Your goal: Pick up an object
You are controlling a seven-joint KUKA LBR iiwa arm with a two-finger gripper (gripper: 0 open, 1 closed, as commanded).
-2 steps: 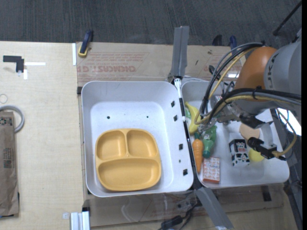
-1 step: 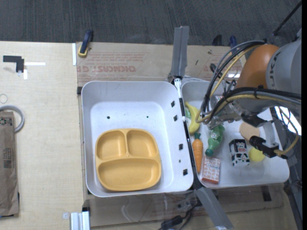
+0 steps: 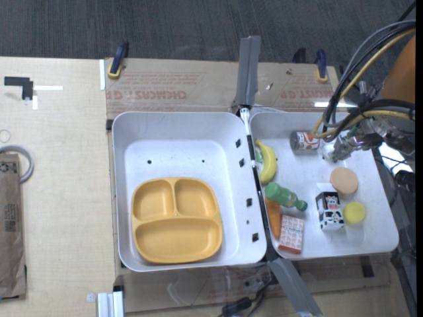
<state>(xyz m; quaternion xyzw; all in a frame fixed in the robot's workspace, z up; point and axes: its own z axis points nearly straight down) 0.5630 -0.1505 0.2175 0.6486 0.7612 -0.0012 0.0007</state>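
Since the claw (image 3: 338, 147) hangs right beside the can (image 3: 306, 141) at the right bin's (image 3: 383, 243) back edge, I'd guess that's the target. Can't tell how the claw is set. Looks light, rigid, slick and rolly; grab across its middle.

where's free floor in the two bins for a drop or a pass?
Left bin: bare strip between its back wall and the yellow divided plate. Right bin: small bare patch mid-floor between the can, banana and tan round object. Its left edge is crowded: banana, green bottle, carrot, red packet.
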